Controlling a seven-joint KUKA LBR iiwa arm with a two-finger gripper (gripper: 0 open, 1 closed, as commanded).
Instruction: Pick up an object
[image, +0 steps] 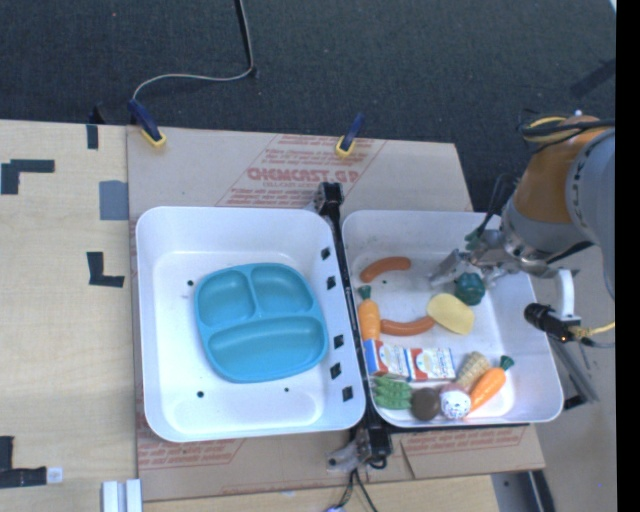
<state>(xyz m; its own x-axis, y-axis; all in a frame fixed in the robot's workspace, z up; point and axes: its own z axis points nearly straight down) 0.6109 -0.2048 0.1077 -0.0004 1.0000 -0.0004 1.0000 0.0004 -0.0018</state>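
Observation:
My gripper (456, 267) hangs low over the upper right part of the right bin (540, 400). A dark teal round object (470, 289) sits just under and beside it; whether they touch is unclear. Right below that lies a yellow lemon-like piece (452, 313). Two orange-red sausages lie to the left, one (385, 268) near the bin's top and one (405, 325) in its middle. An orange carrot (369, 320) rests against the divider.
Along the right bin's front lie a white carton (415, 361), a green piece (392, 392), a brown ball (425, 404), a white egg (455, 404), a corn cob (470, 366) and a second carrot (488, 386). The left bin (165, 400) holds a blue divided plate (262, 320).

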